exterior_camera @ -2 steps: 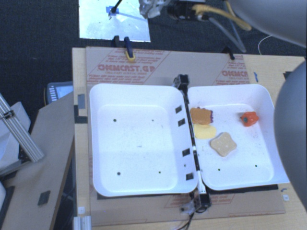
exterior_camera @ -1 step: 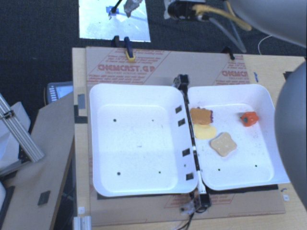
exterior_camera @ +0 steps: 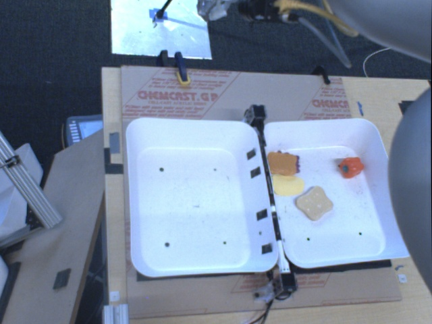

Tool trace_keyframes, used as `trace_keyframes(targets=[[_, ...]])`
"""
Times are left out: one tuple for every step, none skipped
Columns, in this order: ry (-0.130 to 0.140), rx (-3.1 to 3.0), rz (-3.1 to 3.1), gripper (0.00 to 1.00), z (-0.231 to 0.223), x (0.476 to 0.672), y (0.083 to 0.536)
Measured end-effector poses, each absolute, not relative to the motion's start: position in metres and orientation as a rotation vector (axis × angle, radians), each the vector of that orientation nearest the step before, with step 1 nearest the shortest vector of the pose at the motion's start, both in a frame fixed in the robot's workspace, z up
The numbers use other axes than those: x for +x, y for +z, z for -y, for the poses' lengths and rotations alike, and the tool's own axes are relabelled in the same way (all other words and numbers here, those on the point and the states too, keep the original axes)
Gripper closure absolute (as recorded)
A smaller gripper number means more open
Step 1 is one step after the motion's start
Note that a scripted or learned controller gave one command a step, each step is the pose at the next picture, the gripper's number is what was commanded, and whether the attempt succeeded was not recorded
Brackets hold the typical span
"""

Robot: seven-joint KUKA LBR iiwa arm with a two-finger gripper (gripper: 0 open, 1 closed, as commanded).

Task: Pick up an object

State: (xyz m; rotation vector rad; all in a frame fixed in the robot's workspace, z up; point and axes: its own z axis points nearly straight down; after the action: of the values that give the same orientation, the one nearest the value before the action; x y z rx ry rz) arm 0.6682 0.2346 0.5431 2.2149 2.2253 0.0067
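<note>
Gripper (exterior_camera: 217,2) is hanging at the top edge of the camera view, above the dark floor beyond the bench and well apart from both bins; cannot tell its state, since the tip is blurred and partly cut off. Nothing is showing in it. Yellow and grey cabling (exterior_camera: 307,12) is trailing from it to the right, toward the grey arm body (exterior_camera: 385,9) that is filling the upper right corner.

Below the gripper, a shiny metal sheet (exterior_camera: 158,19) is lying on the floor. Nearer, a cardboard sheet (exterior_camera: 223,93) with red print is lying under the two bins.

Right bin (exterior_camera: 374,241) is holding four items, all in its upper half: an orange-brown block (exterior_camera: 282,163) near the divider, a flat yellow piece (exterior_camera: 289,185) just below and touching it, a tan toast-shaped piece (exterior_camera: 314,203) just beside the yellow piece to the lower right, and a small orange-red object (exterior_camera: 349,167) sitting apart near the right wall.

Left bin (exterior_camera: 189,201) is lying alongside, its right rim meeting the right bin at the black clips (exterior_camera: 260,174)
</note>
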Motion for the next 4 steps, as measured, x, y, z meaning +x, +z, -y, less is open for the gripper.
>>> trace_keyframes(targets=[[0.006, 2.215, -2.226, 0.0, -0.235, 0.668, 0.543], [0.01, 2.211, -2.228, 1.0, -0.235, 0.668, 0.554], [0.009, 2.21, -2.229, 0.0, -0.235, 0.668, 0.554], [0.012, 2.206, -2.232, 1.0, -0.235, 0.668, 0.566]])
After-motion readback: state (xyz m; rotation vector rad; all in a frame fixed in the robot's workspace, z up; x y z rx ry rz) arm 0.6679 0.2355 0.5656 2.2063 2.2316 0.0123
